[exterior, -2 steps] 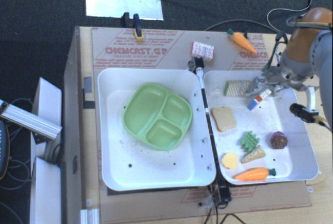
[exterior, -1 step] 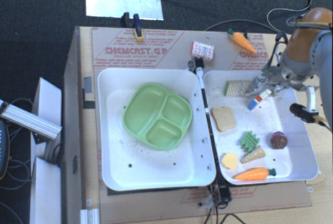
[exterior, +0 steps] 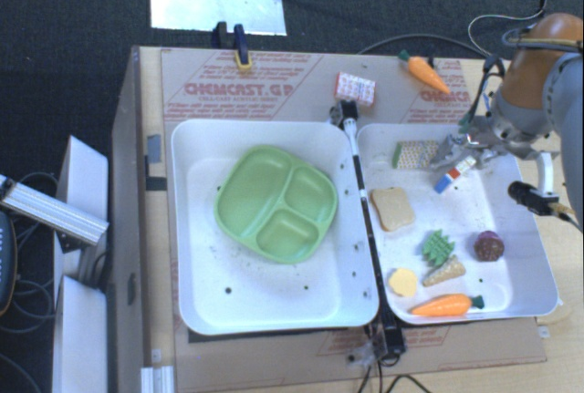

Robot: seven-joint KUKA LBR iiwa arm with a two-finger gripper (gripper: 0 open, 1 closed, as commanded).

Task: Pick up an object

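My gripper (exterior: 456, 151) hangs low over the far part of the right bin (exterior: 534, 227). Just below its tip is a small white, blue and red piece (exterior: 451, 175); whether the gripper touches it is unclear. A green-and-white patterned square (exterior: 416, 154) lies just left of the gripper. Nearer the front lie a toast slice (exterior: 392, 209), a green leafy piece (exterior: 438, 246), a dark red ball (exterior: 489, 245), a yellow disc (exterior: 402, 282), a pale wedge (exterior: 444, 272) and an orange carrot (exterior: 443, 305).
The left bin (exterior: 201, 291) holds a green divided plate (exterior: 276, 202). Behind the bins, on the board, lie a second carrot (exterior: 427, 72) and a small pink-and-white box (exterior: 355, 88). A divider rail (exterior: 360, 200) separates the two bins.
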